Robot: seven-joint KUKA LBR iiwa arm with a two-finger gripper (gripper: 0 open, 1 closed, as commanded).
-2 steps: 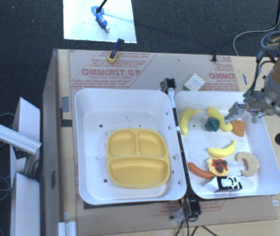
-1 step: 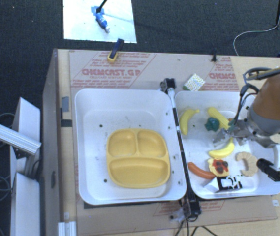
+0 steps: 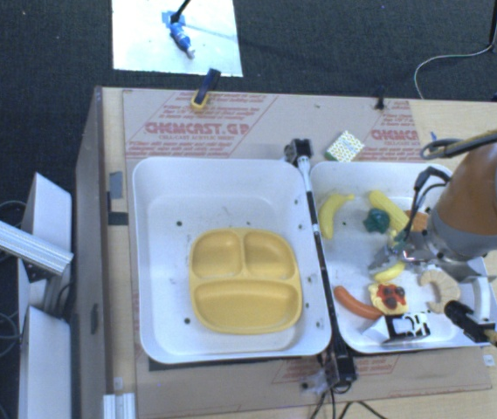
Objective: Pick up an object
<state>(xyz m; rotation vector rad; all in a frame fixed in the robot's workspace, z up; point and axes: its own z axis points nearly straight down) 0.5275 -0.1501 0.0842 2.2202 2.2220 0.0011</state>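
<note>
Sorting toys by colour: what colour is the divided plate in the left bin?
Yellow; the divided plate shows plainly in the camera view.

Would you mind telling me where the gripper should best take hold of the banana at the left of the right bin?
Probably across the middle of the banana, coming straight down from above. It lies flat on the bin floor, a long, narrow curve running top right to bottom left, so fingers closing across its width should fit, with bare floor on both sides.
</note>
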